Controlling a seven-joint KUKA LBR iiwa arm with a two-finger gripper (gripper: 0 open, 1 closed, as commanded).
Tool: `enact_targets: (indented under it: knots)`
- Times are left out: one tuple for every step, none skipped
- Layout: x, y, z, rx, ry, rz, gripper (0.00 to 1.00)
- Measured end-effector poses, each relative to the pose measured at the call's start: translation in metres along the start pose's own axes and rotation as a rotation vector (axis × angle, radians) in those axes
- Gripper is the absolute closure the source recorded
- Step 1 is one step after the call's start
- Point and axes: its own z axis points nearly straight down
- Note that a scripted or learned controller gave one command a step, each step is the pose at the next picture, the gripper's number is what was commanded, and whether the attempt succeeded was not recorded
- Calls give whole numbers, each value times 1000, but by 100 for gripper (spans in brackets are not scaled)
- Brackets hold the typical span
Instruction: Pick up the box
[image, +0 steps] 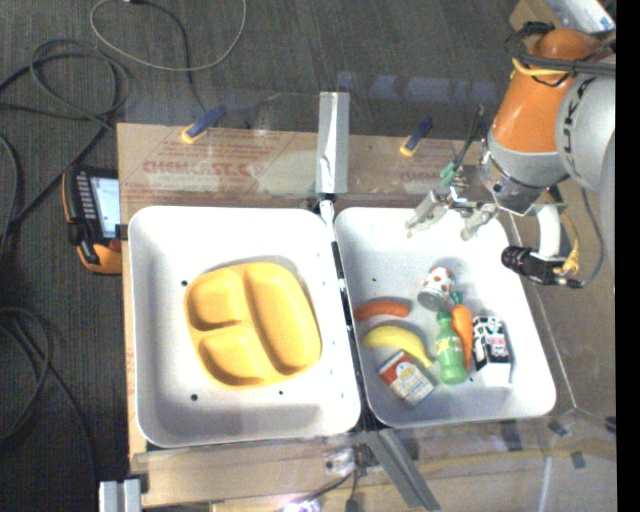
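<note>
Inside the right bin, a small red and white box lies near the front, just in front of a banana. A black and white carton lies at the right side of the same bin. My gripper hangs over the far part of the right bin, well behind both boxes. It is open, its two fingers spread apart with nothing between them.
Around the boxes lie a green bottle, a carrot, a sausage and a small can. The left bin holds a yellow divided tray. A metal post stands between the bins at the back.
</note>
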Motion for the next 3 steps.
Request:
enact_targets:
  knots:
    - [1, -63, 82, 0, 1, -113, 0]
    - [1, -62, 73, -1, 2, -113, 100]
    - [1, -62, 73, -1, 2, -113, 0]
